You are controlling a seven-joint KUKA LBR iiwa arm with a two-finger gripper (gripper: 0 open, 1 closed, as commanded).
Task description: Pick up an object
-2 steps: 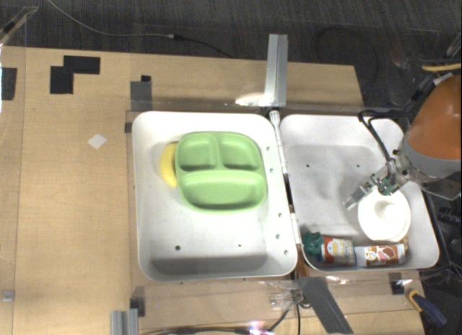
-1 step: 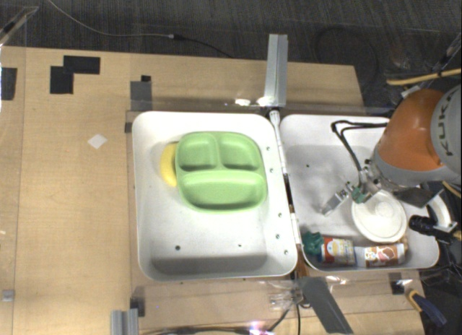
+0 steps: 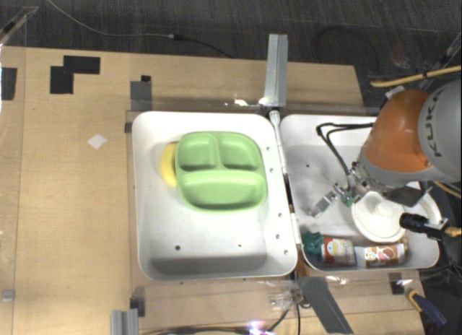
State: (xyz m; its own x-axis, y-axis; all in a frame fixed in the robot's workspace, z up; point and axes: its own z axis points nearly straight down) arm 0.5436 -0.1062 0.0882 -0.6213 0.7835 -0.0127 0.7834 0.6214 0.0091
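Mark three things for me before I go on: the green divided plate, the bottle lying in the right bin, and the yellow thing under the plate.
green divided plate [image 3: 219, 170], camera view, middle divider.
bottle [image 3: 354, 253], camera view, label at mid-body.
yellow thing [image 3: 167, 165], camera view, part showing left of the plate.

A: What is sitting in the left shallow white plastic bin [image 3: 155, 203]?

B: A green three-compartment plastic tray [image 3: 219, 170] is lying in its rear half, and a small yellow object [image 3: 167, 165] is lying against the tray's left edge, partly under it.

A: And in the right shallow white plastic bin [image 3: 307, 146]?

B: A bottle with a dark green cap and a red-and-white label [image 3: 354, 251] is lying on its side along the front wall, cap pointing left. Just behind it, a round white lidded container [image 3: 378, 216] is resting. The grey arm with its orange band [image 3: 401, 138] is reaching in from the right, over that container, and its tool [image 3: 333, 198] is hanging to the container's left.

A: The two bins?

B: They are sitting side by side on the wooden counter [image 3: 65, 203], touching along a metal divider rail [image 3: 274, 74].
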